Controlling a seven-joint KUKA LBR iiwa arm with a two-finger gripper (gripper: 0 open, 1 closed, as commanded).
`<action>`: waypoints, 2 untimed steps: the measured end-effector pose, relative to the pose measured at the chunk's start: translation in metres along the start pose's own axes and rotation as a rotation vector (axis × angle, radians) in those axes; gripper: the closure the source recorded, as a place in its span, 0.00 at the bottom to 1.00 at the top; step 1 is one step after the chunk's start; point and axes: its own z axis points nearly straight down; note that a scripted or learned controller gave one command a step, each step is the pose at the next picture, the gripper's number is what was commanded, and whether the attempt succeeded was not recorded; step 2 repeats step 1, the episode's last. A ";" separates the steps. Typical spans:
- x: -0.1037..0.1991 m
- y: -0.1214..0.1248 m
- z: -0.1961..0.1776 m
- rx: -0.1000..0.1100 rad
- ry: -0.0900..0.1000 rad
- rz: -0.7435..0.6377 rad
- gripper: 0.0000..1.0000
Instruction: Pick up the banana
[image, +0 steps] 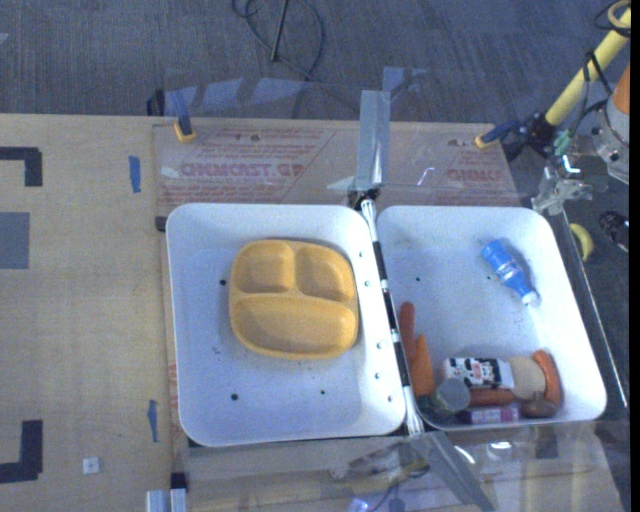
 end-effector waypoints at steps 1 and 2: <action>0.020 0.001 -0.053 0.002 0.000 0.269 1.00; 0.020 0.001 -0.053 0.002 0.000 0.269 1.00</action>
